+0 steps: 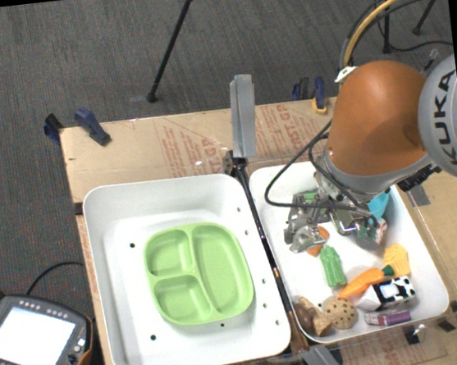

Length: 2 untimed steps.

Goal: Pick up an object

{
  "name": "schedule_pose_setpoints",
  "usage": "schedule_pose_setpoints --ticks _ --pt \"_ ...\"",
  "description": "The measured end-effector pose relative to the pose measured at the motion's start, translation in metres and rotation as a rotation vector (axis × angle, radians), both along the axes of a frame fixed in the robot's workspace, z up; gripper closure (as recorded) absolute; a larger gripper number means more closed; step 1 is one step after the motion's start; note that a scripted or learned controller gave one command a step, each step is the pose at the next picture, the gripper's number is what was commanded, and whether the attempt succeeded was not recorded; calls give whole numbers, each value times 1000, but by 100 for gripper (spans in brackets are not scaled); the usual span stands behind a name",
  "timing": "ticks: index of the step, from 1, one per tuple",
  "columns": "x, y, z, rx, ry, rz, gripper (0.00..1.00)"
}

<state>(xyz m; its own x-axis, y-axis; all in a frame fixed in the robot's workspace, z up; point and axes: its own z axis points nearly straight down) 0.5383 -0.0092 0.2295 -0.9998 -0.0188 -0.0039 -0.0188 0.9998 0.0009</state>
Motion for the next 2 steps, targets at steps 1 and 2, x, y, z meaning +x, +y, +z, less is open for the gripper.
schedule_pose_setpoints --ticks 1,2 --pt "-46 -64 -17 0 5 335 100" --pt "-57 -119 -122 5 15 307 100"
